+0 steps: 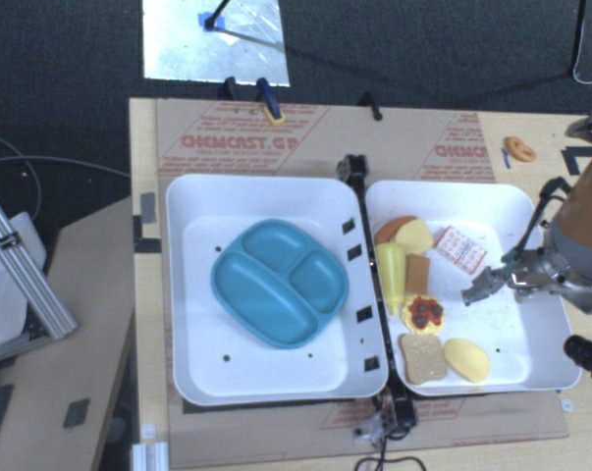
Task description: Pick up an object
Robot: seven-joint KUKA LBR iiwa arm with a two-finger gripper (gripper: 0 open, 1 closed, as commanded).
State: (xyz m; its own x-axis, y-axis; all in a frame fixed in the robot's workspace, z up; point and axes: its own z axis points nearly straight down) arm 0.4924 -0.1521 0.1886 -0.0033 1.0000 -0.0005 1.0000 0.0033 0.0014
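Over the right bin (516,199) we find the gripper (479,289) hovering, fingers spread, holding nothing. Just left of it lie toy foods: a red-and-white packet (459,249), a lemon (466,359), and a bread slice (423,357). Across in the left bin (192,199) sits a blue plate (279,282).

two white bins (266,189), one blue plate (279,283).

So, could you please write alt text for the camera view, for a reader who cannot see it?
A grey robot arm reaches in from the right, its gripper over the right bin, near a small white-and-red packet. Toy foods cluster along that bin's left side. The left bin holds a blue divided plate.
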